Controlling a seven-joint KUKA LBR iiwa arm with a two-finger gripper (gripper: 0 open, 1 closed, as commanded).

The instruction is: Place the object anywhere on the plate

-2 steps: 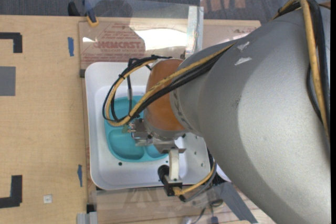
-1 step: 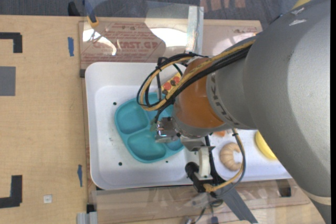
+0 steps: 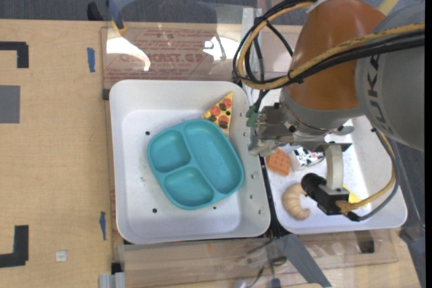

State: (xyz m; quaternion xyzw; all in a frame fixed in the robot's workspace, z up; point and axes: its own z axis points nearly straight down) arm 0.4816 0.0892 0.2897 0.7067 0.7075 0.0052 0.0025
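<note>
A teal plate with three compartments lies in the left bin. A toy pizza slice rests against that bin's far right wall, just beyond the plate. In the right bin I see an orange waffle piece, a tan croissant and a small white, black and red toy. My gripper hangs low over the divide between the two bins, beside the waffle piece and just right of the plate. The arm's orange band and wrist cover most of it.
The arm's bulk covers the far half of the right bin. A clear plastic sheet lies behind the bins. Brown board spreads to the left.
</note>
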